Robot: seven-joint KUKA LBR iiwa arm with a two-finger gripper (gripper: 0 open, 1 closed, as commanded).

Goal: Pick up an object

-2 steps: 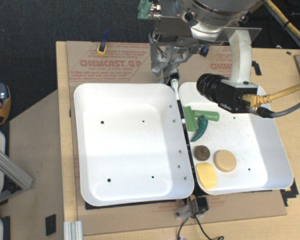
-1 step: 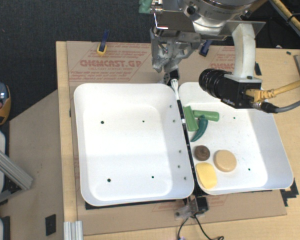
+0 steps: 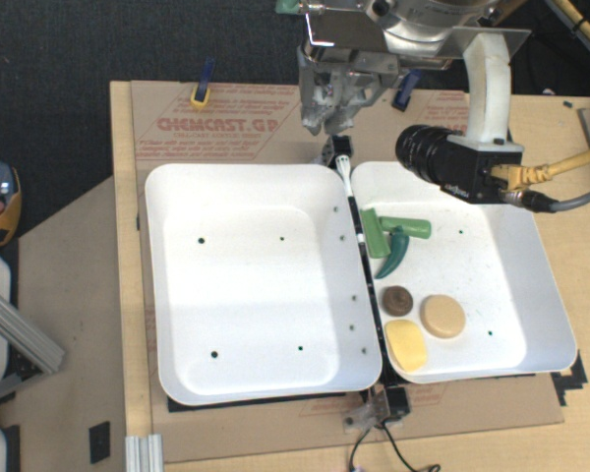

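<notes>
Hand point(image 3: 331, 118) hovers above the bins' far edge; its spread cannot be told

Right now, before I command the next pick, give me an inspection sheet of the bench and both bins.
Surface: two white bins side by side, left bin, right bin, on a board.
Job's things: green pieces, brown disc, tan disc, yellow piece, all in the right bin near the divider.
Clutter: yellow-blue clamp at the board's far edge.
Grippers: gripper above the bins' far edge, nothing seen between its fingers.
Cables: grey hose and yellow cable at right; wires at the near edge.
Surroundings: dark floor.
</notes>
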